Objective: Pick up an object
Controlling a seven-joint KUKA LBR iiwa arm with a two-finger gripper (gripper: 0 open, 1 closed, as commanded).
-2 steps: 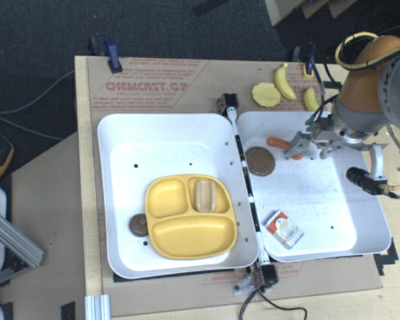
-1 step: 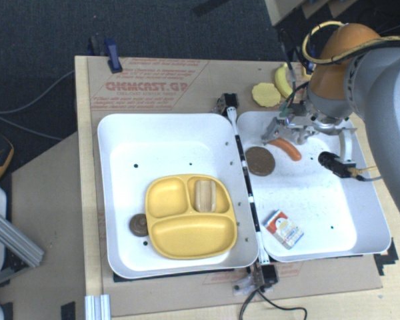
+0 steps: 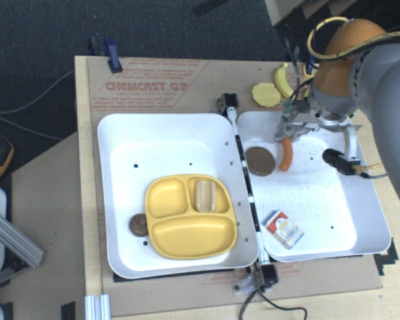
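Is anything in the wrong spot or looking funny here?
Yes. A yellow banana and a flat round yellow piece lie on the brown board behind the right white bin, outside both bins. Nothing looks spilled or broken.

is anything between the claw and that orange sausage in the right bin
Nothing visible blocks it. The claw sits directly above the sausage's top end in the right bin. The brown disc lies beside it, to the left in the view.
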